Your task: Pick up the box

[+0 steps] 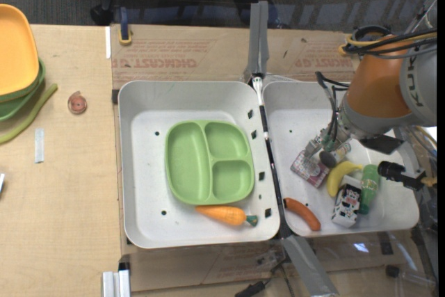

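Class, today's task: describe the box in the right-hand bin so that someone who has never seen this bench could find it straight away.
Start at the right bin, the one without the green divided plate. Along its near edge, right of the orange-red pepper, the box lies beside a banana and a green bottle. It alone is a small white carton with black patches.

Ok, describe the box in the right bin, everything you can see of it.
The box is a small white carton with black cow-like patches, apparently cardboard. It lies near the front of the right bin, long axis slightly tilted. A banana touches its upper end and a green bottle lies against its right side. The tool is above-left, apart from it.
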Available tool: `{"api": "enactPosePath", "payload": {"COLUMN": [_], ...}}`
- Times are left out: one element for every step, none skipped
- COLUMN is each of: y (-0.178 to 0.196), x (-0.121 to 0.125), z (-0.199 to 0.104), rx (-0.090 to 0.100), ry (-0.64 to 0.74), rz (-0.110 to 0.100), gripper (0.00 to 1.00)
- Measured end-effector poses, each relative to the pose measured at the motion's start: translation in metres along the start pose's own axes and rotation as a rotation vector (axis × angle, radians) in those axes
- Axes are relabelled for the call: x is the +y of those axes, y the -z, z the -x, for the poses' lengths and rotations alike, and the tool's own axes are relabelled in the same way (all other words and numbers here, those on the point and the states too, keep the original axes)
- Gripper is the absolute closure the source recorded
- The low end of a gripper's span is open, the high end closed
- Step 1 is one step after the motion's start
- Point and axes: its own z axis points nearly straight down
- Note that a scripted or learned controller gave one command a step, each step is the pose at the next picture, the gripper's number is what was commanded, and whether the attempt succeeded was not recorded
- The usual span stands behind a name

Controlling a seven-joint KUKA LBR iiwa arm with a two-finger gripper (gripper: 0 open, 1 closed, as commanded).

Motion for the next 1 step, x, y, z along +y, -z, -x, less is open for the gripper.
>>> {"api": "enactPosePath", "payload": {"y": [-0.0051], "x": [-0.0233], "z": [-0.0062], "rx": [-0.012], "ry": [0.196], "rz": [0.009], "gripper": [1.00]}}
